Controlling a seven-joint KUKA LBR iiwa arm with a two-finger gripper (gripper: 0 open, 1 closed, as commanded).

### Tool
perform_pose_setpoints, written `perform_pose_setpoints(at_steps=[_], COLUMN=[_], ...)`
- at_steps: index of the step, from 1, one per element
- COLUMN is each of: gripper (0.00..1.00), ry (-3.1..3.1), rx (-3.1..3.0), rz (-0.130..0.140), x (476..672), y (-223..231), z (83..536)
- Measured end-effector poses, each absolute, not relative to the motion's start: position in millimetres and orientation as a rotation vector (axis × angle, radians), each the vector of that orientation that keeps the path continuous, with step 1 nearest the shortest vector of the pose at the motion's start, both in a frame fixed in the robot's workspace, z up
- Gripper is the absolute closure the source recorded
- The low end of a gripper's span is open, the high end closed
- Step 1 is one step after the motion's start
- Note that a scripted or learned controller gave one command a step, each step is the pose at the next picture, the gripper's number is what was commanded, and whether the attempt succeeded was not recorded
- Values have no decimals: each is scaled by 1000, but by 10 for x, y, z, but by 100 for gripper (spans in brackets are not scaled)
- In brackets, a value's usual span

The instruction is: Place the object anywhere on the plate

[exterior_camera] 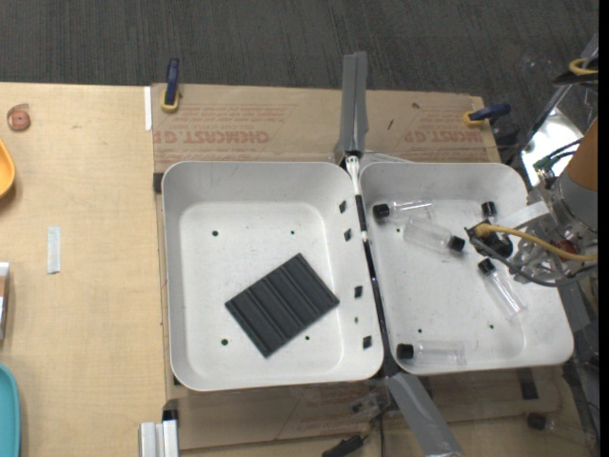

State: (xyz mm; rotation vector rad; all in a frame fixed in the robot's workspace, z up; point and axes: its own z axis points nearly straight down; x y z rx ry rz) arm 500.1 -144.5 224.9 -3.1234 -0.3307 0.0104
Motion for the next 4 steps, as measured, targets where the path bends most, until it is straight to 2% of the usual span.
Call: perform_pose_setpoints(at_steps=[1, 2, 3, 4], gripper=[100, 100, 100, 100], ry=[-319, -313, -431, -572], rx=[-3125, -3128, -3114, -3092], rz=[9, 4, 8, 4], x=[4812, 4781, 4963, 5041], y=[-648, 79, 630, 1452], z=[2220, 2847, 2500, 3038])
